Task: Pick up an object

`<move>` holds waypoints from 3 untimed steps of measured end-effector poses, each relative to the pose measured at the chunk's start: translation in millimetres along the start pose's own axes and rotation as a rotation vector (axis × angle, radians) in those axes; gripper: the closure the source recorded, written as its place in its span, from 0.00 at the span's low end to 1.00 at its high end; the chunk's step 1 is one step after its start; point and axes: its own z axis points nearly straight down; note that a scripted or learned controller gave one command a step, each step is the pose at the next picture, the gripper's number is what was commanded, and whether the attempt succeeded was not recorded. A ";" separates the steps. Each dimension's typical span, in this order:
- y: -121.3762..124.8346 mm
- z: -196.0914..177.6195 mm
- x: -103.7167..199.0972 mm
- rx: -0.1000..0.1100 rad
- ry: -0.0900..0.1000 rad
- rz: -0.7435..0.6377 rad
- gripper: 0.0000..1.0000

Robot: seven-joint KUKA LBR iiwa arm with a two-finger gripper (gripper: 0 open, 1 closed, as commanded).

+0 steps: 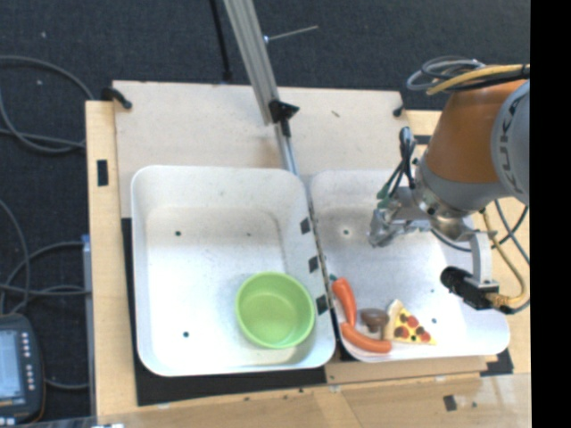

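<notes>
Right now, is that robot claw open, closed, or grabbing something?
Gripper: cannot be told from this view; it hangs over the right bin, apart from the toy food at its near edge.

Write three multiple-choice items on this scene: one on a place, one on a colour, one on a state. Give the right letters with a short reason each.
1. Where does the bowl lie?
A. in the left bin
B. in the right bin
C. on the bench outside the bins

2. What colour is the bowl?
A. red
B. green
C. blue

3. How does the gripper stand to the carrot?
A. it clamps the carrot
B. it presses the carrot flat
C. it is apart from the carrot, further up the right bin

Answers:
1. A, the bowl sits at the left bin's near right corner.
2. B, it is light green throughout.
3. C, bare bin floor shows between the gripper and the carrot, which lies at the near left corner.
</notes>
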 end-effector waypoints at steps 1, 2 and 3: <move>-11.9 -8.3 48.5 0.002 0.001 0.000 1.00; -23.9 -12.2 106.0 0.004 0.001 -0.001 1.00; -33.5 -13.2 158.4 0.005 0.001 -0.001 1.00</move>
